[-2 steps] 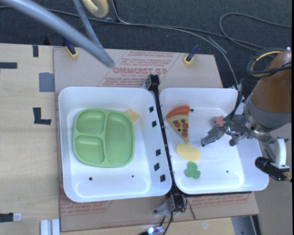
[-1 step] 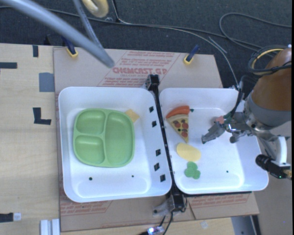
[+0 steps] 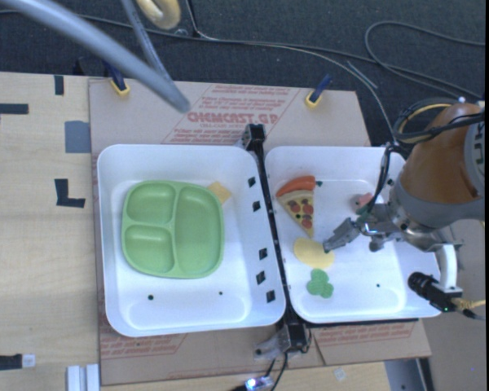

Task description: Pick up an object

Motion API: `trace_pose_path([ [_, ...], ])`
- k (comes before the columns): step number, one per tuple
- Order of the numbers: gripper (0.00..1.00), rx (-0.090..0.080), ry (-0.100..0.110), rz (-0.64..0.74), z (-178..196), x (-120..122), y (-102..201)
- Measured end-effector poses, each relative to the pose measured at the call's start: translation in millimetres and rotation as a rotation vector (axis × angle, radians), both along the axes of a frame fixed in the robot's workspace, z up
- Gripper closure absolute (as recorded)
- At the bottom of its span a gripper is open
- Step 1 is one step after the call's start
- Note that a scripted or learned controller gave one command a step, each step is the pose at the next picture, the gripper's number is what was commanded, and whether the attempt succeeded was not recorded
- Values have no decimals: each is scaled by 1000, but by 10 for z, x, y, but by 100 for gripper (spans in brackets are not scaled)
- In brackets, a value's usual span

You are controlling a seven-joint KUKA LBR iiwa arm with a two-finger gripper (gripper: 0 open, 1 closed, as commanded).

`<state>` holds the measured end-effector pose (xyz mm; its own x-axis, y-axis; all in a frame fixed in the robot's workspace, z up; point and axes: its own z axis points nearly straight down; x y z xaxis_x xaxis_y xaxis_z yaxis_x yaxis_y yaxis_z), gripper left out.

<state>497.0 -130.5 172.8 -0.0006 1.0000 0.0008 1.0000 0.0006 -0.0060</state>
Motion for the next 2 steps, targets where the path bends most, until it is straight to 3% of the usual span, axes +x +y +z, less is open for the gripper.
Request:
trace_pose_path([
  [1,0,0,1,-1,-577,-18,-92],
  [2,0,-2,-5,0,-891,-18,-90],
])
